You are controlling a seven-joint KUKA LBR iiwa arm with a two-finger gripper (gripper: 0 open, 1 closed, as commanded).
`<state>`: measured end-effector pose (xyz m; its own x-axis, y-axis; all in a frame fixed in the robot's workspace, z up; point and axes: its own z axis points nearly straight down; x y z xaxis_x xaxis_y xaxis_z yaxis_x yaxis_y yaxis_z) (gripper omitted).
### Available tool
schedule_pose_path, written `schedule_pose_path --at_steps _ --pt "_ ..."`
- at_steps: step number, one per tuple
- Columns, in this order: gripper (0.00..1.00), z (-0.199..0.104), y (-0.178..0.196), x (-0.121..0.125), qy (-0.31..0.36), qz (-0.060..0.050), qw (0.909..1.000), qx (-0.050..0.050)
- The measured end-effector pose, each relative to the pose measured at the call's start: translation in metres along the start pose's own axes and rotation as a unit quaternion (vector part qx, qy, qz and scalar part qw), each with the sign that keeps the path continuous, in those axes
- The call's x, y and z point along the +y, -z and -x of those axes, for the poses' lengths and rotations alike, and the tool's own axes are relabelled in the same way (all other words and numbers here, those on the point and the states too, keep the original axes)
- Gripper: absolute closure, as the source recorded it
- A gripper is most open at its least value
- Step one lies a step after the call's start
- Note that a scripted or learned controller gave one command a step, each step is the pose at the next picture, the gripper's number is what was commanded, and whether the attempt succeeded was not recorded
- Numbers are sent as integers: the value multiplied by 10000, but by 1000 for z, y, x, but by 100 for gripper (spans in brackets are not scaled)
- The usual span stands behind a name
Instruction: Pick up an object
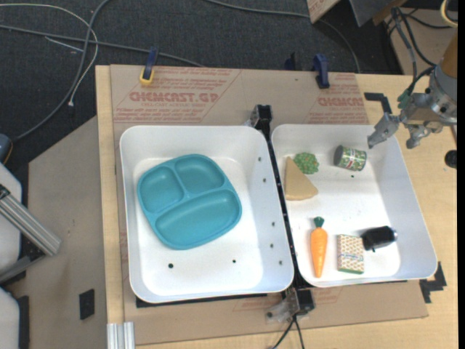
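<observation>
Camera view, read from the left: a blue divided plate (190, 201) lies alone in the left bin (138, 267). Across the divider, the right bin (414, 217) holds a tan wedge (298, 182) and green broccoli (306, 163) nearest that plate, a carrot (318, 246) and small box (350, 254) toward the front, a black clip (378, 237) beside the box, and a green can (351, 158) at the back. The can, the likeliest target, lies on its side. It may roll away if a finger touches first, and the bin wall close behind could block a descent. The gripper (397, 131) hangs over the bin's back right corner, just beyond the can, fingers spread apart with nothing between them, wrist tilted inward from the right.
</observation>
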<state>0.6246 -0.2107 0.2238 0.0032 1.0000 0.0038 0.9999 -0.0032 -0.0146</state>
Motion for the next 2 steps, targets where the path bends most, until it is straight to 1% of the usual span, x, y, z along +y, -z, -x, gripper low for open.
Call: schedule_pose_path --at_steps 1,2 --pt "0 -1 9 3 18 72 10000 -17" --pt "0 -2 -50 -5 17 42 10000 -8"
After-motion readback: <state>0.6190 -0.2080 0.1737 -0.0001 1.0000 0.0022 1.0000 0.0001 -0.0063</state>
